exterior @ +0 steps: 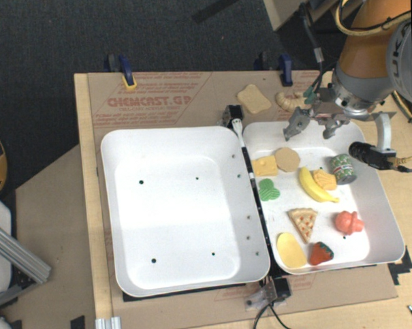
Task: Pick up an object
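Nearest the camera, at the front of the right bin (383,238), lie a yellow oval piece (291,249) and a toy strawberry (320,253), just beside each other. Behind them sit a waffle wedge (304,223) and a pinkish-red toy (348,222). Further back come a green leafy piece (268,190), a banana (314,185) with a small yellow piece (324,179) touching it, and a green-and-white ball (342,168). At the back of the heap are a cheese block (265,166) and a round tan cookie (286,159), side by side.

My pincer (318,126) hangs over the back rim of this bin, fingers spread wide, with nothing between them. Closest to it is the cookie, apart from my fingertips.

On the board behind the bins rest a slice of bread (253,98) and a pale lumpy piece (288,99). Left of all this stands the left bin (126,218).
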`<state>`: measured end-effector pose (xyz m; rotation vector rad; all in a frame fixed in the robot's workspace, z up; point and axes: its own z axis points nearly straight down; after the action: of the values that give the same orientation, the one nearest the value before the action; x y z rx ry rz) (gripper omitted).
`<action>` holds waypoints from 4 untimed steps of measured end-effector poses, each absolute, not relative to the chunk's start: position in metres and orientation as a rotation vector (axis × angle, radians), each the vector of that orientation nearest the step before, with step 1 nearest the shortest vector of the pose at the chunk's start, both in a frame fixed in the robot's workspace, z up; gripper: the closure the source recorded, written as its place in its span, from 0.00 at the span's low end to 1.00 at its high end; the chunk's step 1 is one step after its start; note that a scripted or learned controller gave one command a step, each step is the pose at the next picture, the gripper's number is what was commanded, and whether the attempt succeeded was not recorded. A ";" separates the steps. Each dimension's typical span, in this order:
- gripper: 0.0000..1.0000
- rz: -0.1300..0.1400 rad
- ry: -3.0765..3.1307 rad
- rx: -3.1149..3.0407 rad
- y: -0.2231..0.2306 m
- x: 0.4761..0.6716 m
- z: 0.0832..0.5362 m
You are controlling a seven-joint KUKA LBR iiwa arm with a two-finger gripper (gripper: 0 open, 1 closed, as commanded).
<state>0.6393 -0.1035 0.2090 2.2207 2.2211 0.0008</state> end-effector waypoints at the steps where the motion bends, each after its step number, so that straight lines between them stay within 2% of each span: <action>1: 0.00 -0.010 2.226 2.232 -0.110 0.579 0.085; 2: 0.00 0.000 2.222 2.219 -0.092 0.590 0.085; 3: 0.00 -0.010 2.229 2.217 -0.096 0.663 0.085; 4: 1.00 -0.003 2.223 2.220 -0.095 0.662 0.096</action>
<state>0.6622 -0.0951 0.0955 2.2203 2.2231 -0.0026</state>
